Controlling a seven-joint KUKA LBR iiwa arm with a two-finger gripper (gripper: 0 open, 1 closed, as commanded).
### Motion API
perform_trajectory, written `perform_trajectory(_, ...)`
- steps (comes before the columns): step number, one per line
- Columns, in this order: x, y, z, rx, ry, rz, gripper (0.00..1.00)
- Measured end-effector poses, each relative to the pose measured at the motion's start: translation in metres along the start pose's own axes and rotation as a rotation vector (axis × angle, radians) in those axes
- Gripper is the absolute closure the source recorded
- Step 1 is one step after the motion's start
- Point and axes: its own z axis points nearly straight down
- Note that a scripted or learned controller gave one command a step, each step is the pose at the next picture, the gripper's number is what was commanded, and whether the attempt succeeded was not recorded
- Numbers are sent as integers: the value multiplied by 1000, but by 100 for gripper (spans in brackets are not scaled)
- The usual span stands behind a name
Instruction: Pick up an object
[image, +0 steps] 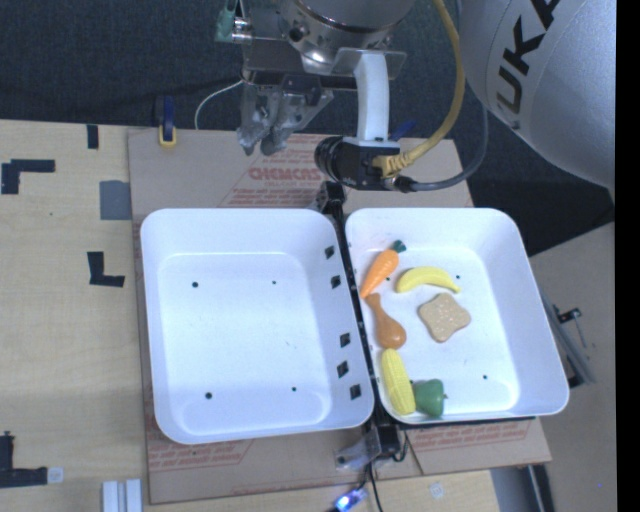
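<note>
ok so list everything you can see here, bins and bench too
carrot: 1, orange with green top, right bin, near the divider
banana: 1, yellow, right bin, right of the carrot
bread slice: 1, tan, right bin, below the banana
drumstick: 1, orange-brown, right bin, below the carrot
corn cob: 1, yellow, right bin, near front edge
green pepper: 1, green, touching the corn cob on its right
left bin: 1, white
right bin: 1, white
cardboard sheet: 1, brown, under both bins
bench: 1, pale wood with dark marks
gripper: 1, grey, above the cardboard behind the left bin
</note>
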Motion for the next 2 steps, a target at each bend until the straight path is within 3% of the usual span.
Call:
perform_trajectory(1,-29,-23,76,15,-5,1,100)
perform_trajectory(2,1,-54,101,11,-3,-4,100)
